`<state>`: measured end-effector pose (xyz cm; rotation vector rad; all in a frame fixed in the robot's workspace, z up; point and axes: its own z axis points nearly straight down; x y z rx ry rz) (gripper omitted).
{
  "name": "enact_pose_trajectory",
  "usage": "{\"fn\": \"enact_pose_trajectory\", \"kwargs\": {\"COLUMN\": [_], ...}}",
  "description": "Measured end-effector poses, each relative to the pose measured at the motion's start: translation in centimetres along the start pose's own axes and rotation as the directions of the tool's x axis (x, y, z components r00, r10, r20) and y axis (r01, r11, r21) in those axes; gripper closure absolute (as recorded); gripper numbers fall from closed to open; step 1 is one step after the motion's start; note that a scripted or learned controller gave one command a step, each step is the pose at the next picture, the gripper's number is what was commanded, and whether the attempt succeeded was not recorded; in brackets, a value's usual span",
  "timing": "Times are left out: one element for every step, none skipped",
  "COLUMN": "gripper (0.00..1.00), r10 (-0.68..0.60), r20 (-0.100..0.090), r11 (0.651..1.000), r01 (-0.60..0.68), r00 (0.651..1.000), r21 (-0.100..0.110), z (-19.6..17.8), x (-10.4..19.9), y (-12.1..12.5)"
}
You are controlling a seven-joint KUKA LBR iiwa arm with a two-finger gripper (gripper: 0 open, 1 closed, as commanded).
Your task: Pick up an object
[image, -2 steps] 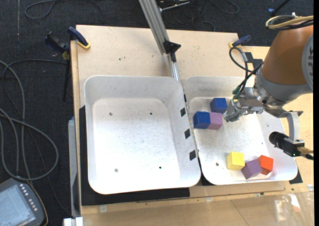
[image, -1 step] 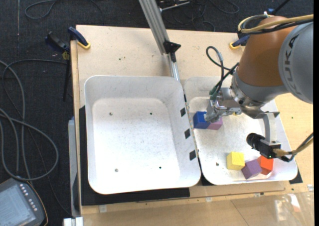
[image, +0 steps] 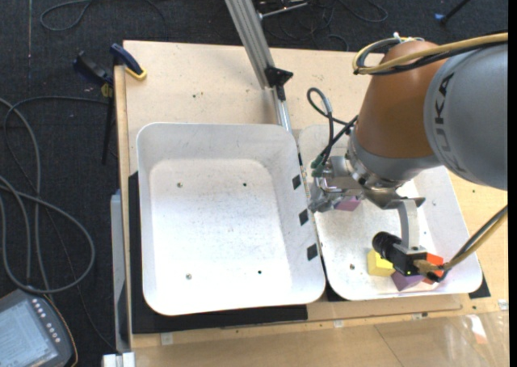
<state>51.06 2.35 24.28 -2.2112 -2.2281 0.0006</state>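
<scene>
**Open room lies left of the right bin (image: 347, 246)**

Left of it, the left bin (image: 210, 220) is open from above. In the right bin's near corner, a yellow block (image: 378, 263) and a purple piece (image: 404, 282) crowd together. The arm (image: 404, 115) overhangs its far half.

Grey arm (image: 481, 127): fat rounded link, dark KUKA lettering partly visible on its side, glossy orange band (image: 396, 107) bulging above the wrist. Below the band is a short silvery-grey wrist section, then a small metallic tool (image: 325, 194) with a speck of green on it. Thin dark cables (image: 321, 107) loop out by the wrist.
</scene>
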Motion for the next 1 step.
{"fn": "enact_pose_trajectory", "kwargs": {"gripper": [1.0], "r10": [-0.001], "r20": [-0.001], "r11": [1.0], "r01": [0.001], "r00": [1.0], "r21": [0.001], "z": [0.94], "x": [6.28], "y": [-0.8]}}
